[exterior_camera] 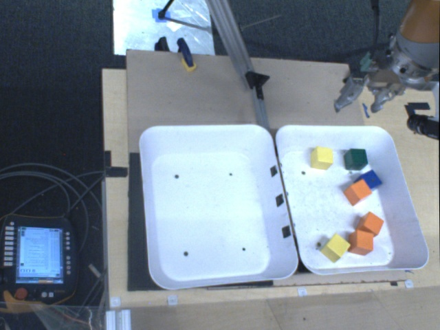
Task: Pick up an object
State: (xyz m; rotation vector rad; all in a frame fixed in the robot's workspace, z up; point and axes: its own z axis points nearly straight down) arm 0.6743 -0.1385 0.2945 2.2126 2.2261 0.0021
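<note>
The pincer is seen spread open with nothing between its fingers, apparently raised above the counter just behind the right bin, presumably to clear its wall. The cubes lie inside that bin; the green cube is nearest the pincer.

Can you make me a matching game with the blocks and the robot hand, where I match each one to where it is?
Things:
1. green block
2. blue block
3. gripper

Places:
A. above the bench, beyond the right bin's far edge
B. touching an orange block
C. right of a yellow block, near the far wall

Pairs: 1-C, 2-B, 3-A
</note>
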